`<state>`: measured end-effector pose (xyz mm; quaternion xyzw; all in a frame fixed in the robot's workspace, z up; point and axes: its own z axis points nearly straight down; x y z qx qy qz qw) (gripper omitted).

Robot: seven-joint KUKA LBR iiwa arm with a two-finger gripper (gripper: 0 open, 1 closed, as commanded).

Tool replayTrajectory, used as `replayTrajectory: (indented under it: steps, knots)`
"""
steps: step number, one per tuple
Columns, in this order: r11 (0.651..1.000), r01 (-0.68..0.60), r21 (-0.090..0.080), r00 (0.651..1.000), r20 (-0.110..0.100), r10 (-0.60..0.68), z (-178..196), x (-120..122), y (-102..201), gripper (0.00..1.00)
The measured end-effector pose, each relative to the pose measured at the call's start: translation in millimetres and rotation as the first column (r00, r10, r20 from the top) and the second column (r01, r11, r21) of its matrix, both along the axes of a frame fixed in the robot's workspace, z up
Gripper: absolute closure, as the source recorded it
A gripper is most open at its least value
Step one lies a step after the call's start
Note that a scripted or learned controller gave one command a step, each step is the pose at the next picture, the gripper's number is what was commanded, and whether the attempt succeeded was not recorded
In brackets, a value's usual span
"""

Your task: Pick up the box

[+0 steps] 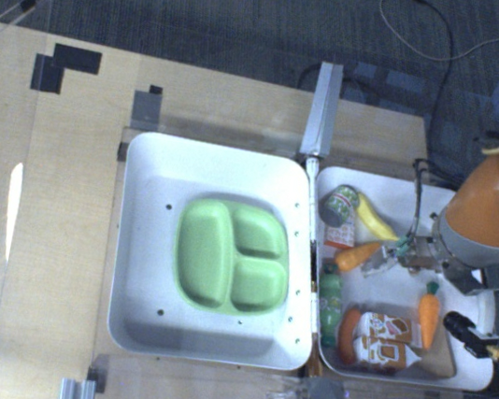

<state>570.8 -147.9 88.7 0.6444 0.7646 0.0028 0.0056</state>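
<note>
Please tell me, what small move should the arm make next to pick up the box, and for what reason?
Probably it should shift the gripper toward the near edge of the right bin, until it is above the box. The gripper now hovers near the orange pieces and the banana, while the box lies flat at the near side, beside a carrot.

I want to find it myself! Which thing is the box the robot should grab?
Look at the right bin, the one crowded with toy food. At its near edge lies the box, flat, brown and white with pictures printed on it. Unlike the rounded carrot and banana nearby, it is rectangular.
</note>
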Motion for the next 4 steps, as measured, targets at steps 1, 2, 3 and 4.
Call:
replayTrajectory:
  steps: [1, 2, 3, 4]
  knots:
    - [0.997, -0.083, -0.002, 0.997, 0.006, 0.083, 1.1, -72.2, -8.0, 0.0]
    - [0.997, -0.082, -0.002, 0.997, 0.005, 0.082, 1.0, -72.2, -8.0, 0.0]
    - [0.997, -0.082, -0.002, 0.997, 0.005, 0.082, 0.9, -72.2, -8.0, 0.0]
    - [0.997, -0.082, -0.002, 0.997, 0.005, 0.082, 0.9, -72.2, -8.0, 0.0]
